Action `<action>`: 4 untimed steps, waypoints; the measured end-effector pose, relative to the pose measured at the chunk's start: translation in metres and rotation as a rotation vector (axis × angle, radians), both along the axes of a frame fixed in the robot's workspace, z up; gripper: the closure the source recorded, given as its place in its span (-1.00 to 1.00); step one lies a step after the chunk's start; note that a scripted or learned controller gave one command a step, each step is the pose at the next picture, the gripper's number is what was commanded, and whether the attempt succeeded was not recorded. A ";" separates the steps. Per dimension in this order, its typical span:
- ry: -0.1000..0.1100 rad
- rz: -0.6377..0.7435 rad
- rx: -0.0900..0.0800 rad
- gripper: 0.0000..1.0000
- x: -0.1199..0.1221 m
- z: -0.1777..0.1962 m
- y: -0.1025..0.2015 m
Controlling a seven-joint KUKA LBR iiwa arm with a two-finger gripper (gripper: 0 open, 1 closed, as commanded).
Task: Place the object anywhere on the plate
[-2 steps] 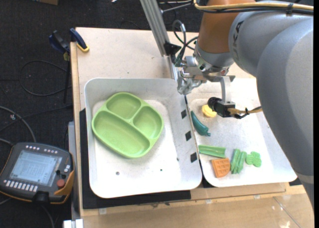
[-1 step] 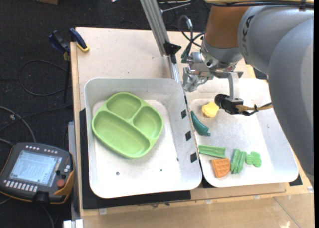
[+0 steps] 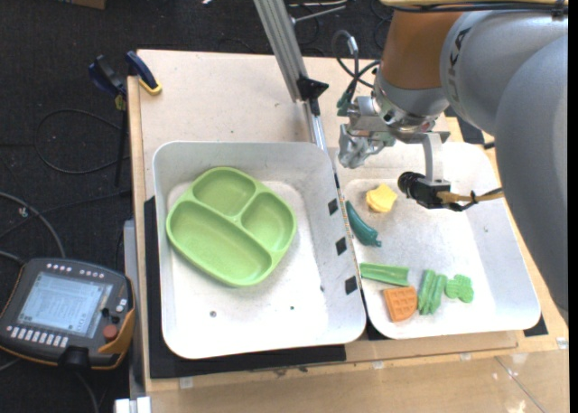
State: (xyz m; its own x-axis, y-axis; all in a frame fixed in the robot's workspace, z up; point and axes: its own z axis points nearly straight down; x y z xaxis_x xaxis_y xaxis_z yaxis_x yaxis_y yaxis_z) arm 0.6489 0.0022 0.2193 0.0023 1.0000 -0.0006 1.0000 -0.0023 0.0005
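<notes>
Hand (image 3: 354, 156) of grey arm with orange band at 12 o'clock over right shallow white bin (image 3: 506, 248), above its rim; finger spread impossible to tell. Light-green three-compartment plastic plate (image 3: 231, 225) lying flat in left shallow white bin (image 3: 181, 321). Small yellow toy piece (image 3: 381, 198) at 5 o'clock from hand, near it. Dark-green curved toy pod (image 3: 362, 225) beside dividing rim. Flat green bean (image 3: 384, 273), orange ridged wedge (image 3: 400, 303), green leafy toy bunch (image 3: 445, 290) grouped toward 6 o'clock of right bin. Pale bench (image 3: 208, 104) beneath.
</notes>
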 end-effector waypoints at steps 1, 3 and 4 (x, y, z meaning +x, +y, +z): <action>0.002 0.000 0.000 1.00 -0.021 0.006 0.001; -0.001 0.001 0.000 1.00 -0.024 0.015 -0.013; -0.001 0.000 0.000 1.00 -0.025 0.022 -0.025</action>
